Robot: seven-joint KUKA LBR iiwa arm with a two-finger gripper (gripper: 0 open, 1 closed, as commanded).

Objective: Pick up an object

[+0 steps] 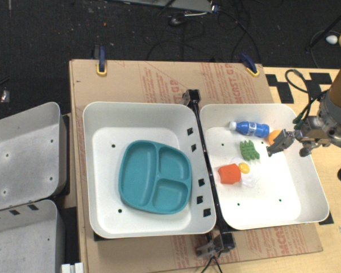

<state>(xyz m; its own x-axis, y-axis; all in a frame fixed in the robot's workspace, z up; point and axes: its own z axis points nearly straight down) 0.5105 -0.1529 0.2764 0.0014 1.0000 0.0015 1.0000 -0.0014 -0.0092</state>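
The right white bin (284, 209) holds several small items. A blue bottle with a white cap (251, 128) lies near its back wall. In front of it are a green toy (249, 150), a red-orange block (230, 174) and a small yellow piece (244, 167). My gripper (291, 146) hangs over the bin's right side, fingers spread open with nothing between them. A small orange object (274, 135) lies just beside the left fingertip (276, 145), next to the bottle's base.
The left white bin (96, 152) holds a teal divided plate (156, 177). A black divider (202, 152) runs between the bins. Both sit on a cardboard sheet (136, 78). Spare white trays (23, 152) lie at the far left. Cables run by the arm at right.
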